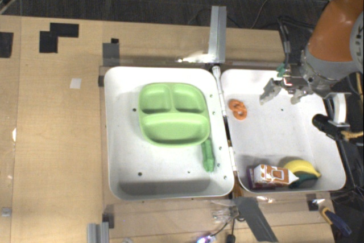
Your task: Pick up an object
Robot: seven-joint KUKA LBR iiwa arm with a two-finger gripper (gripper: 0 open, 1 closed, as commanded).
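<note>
Gripper [280, 93] over the far part of the right bin [330, 139], fingers apart, nothing between them, tips pointing down toward the white floor. Nearest candidate: orange pretzel [238, 109], lying flat near the bin's left wall, to the camera's left of the fingers and a little nearer the viewer. Near, but not under the fingers; bare floor between the two. No clear long axis on the pretzel, a small rounded knot, so finger turn probably of little weight; sideways shift toward the dividing wall likely the deciding part, then descent. Risk, as a guess: closeness of the wall on the pretzel's far-left side, little room for one finger.

Other candidates at the near edge of the same bin, well apart from the fingers: brown carton [272, 176] on its side, long axis roughly left to right, touching or just beside a yellow banana [302, 168] with a dark thing under it. Left bin [122, 122] holding a green tray [173, 113] and a green stick [208, 156] beside it, farther from the arm.
</note>
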